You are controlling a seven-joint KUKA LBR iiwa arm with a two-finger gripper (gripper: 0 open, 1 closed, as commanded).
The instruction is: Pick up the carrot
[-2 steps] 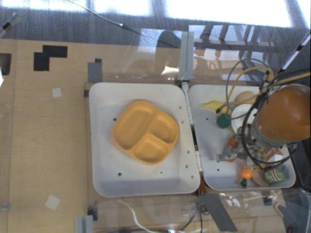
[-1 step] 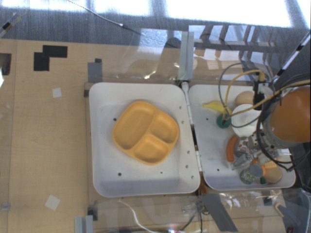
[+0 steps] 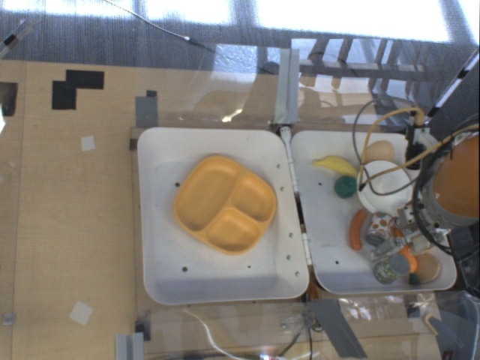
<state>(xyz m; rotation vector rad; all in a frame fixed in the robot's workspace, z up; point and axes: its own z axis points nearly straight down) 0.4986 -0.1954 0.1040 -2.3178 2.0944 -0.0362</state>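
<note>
Camera view: the carrot (image 3: 356, 230) lies in the right bin (image 3: 330, 268), lower middle, just left of the end effector (image 3: 397, 242), whose state I cannot tell. It looks like a light, stiff, smooth toy; best pinched across its middle. Count: two bins, one yellow plate (image 3: 225, 203), one banana (image 3: 335, 165), perhaps one egg (image 3: 379, 151)
</note>
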